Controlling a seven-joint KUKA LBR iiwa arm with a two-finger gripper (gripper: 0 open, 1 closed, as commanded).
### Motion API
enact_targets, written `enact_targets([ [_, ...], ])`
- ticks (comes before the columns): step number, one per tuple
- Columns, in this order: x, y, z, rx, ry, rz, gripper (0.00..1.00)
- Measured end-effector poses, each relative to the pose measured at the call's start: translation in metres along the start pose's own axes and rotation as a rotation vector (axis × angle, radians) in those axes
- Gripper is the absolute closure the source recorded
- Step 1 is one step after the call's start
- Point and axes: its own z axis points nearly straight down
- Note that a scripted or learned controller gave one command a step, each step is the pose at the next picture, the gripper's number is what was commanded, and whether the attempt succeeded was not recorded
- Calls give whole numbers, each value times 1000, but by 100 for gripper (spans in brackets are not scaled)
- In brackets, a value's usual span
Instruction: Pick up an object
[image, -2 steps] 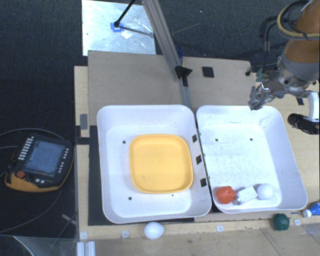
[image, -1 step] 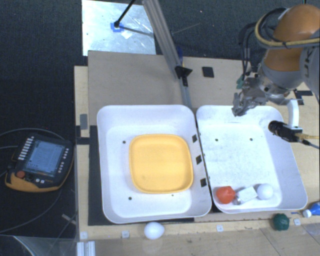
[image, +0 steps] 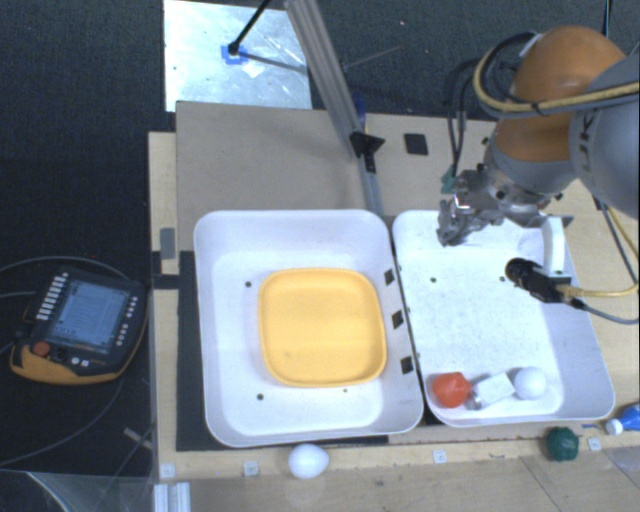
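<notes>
Bench-top under a fixed overhead camera, with two shallow white bins side by side. Resting in the left bin (image: 225, 330), a square yellow plate (image: 323, 326). Hovering over the far left corner of the right bin (image: 470, 320), the gripper (image: 452, 232) on the grey-and-orange arm reaching in from the right; carrying nothing visible, and too dark and small against the wrist to say whether spread or closed.

Clustered along the near wall of the right bin, well apart from the gripper: an orange ball (image: 449, 389), a small white piece (image: 492, 389) just beside it, and a white ball (image: 529, 381) touching or nearly touching that piece.

To do this step well, judging from the layout:
- Pick one target first. Probably best the orange ball, standing at the open end of the row with free floor on its left and far sides.
- Travel toward the near wall at height, then descend straight down over the ball's middle.
- Open wider than the ball before descending, and line up the closing direction so as to miss both the bin wall and the white piece.
- Close gently, since likely to roll if nudged off-centre.

Outside the bins: a white egg-shaped object (image: 308, 460) on the bench's near edge, a green object (image: 562, 443) at the right bin's near corner, and a teach pendant (image: 76, 320) off to the left.
</notes>
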Motion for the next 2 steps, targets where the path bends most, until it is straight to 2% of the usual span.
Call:
enact_targets([
  [1, 59, -17, 9, 0, 0, -2, 100],
  [2, 112, -32, 2, -1, 1, -2, 100],
])
